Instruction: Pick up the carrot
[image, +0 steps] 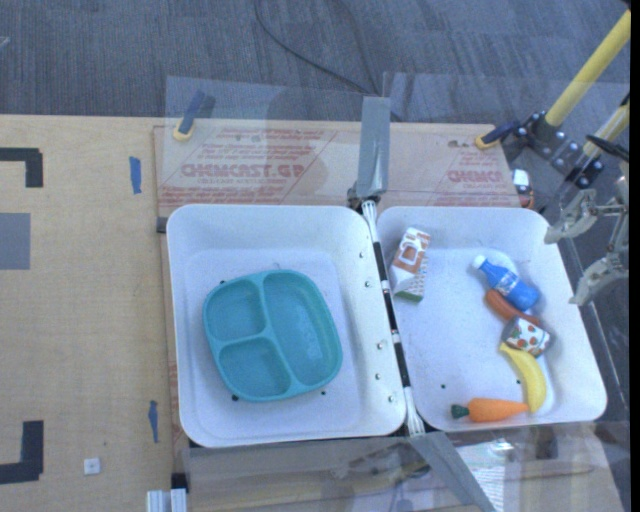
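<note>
Lying along the near wall of the right bin (450, 350), the carrot (492, 409) points its green stub toward the left and its orange body toward the right corner. A banana (533, 376) curves down beside it, its lower tip meeting or just overlapping the carrot's thick end; which of the two is not clear.

Above the banana sits a small wedge-shaped piece (527, 337) with red and brown patches, too blurred to name. It covers one end of an orange-red oblong thing (500, 303), whose other end runs under a blue bottle (510, 285) with a white cap. A small printed carton (410, 265) lies well apart from these, near the wall shared with the left bin (185, 300).

The left bin holds a teal divided plate (272, 335) with three compartments.

At the right edge, past the right bin's rim, pale metal parts of the gripper (588, 245) are cut off by the frame and merge with the clutter behind — whether it is open or closed I cannot tell. It is well apart from the carrot and nothing shows in it. A yellow rod (597, 58) slants out of the top right corner.
</note>
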